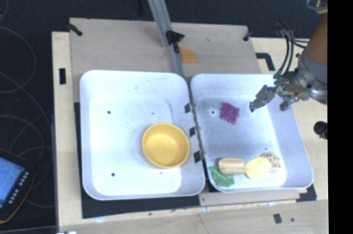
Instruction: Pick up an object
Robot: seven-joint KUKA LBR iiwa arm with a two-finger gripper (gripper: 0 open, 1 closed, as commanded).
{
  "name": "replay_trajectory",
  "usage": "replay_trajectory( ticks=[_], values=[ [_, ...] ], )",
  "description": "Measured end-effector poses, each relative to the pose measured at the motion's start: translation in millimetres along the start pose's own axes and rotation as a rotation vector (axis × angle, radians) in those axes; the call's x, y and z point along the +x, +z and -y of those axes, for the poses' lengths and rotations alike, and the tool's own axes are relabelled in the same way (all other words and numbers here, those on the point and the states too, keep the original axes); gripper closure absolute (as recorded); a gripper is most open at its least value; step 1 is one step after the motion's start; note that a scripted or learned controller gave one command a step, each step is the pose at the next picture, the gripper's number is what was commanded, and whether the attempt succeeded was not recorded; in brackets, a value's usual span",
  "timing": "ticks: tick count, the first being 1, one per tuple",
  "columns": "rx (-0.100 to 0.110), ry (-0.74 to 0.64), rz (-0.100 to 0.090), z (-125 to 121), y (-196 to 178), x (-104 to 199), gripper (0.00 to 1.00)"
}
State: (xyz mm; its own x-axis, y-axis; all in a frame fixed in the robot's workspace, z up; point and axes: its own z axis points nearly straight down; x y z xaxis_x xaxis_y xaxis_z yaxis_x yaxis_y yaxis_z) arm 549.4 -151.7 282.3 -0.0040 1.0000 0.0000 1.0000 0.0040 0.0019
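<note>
My gripper [272, 101] hangs over the upper right part of the right bin [287, 133], its two dark fingers spread open with nothing between them. A small purple block [229, 112] lies on the bin floor just to the gripper's left, apart from it. Along the bin's front edge lie a tan roll-shaped piece [231, 165], a yellow rounded object [256, 169], a speckled pale ball [271, 160] and a green scrap [220, 176]. A yellow bowl [165, 145] sits upright in the left bin [105, 117].
A slanted metal bar [157, 4] runs from the top of the view down to the ridge between the bins. An orange patch [187, 56] marks the bench behind them. Cables hang beside the arm's wrist [287, 56]. A screen device [11, 183] lies at the lower left.
</note>
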Motion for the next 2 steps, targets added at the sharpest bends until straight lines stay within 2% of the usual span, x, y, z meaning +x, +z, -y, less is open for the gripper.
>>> replay_trajectory(
  ticks=[1, 2],
  values=[
    [0.000, 0.001, 0.000, 0, 0, 0, 0.00],
    [0.005, 0.005, 0.002, 10, 56, -2, 0.00]
  ],
)
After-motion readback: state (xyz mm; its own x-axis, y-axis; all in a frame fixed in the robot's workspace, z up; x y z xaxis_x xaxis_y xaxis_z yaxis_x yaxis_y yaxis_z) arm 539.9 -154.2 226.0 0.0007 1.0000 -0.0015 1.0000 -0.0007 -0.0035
